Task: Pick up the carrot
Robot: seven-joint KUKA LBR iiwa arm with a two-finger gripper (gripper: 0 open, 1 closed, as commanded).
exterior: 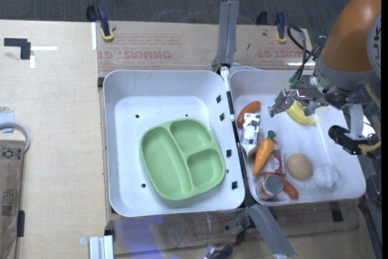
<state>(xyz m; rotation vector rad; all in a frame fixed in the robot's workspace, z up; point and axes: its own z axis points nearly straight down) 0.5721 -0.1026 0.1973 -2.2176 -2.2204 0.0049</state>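
Carrot first: the small orange toy carrot with a green leafy top (263, 153) lies in the right white bin (339, 191), at centre-right of the frame, close to the bin's left wall. Its long axis runs nearly up and down the picture, green top toward the upper right, pointed tip toward the lower left.

The gripper (290, 102) hangs above the upper part of the same bin, on the grey arm with the orange band (357, 33) that enters from the right edge. The carrot lies down and to the left of it, near but apart. Whether the gripper is wide or narrow cannot be told from this slant; nothing is visibly held in it.

Room around the carrot is tight. A small silver metal piece (250, 129) sits just beside the green top on the left, with an orange-red sausage-shaped toy (248, 111) above that. A red-labelled flat packet (276, 163) lies touching or under the carrot's right side, and a round tin with a grey lid (271, 186) sits just below the tip. A tan egg-shaped object (299, 166) rests to the right, and a yellow toy banana (301, 114) lies right beside the gripper.

My judgement: closing across the carrot's short width, left to right in the frame, suits its axis, though the left wall and the silver piece leave little clearance there.
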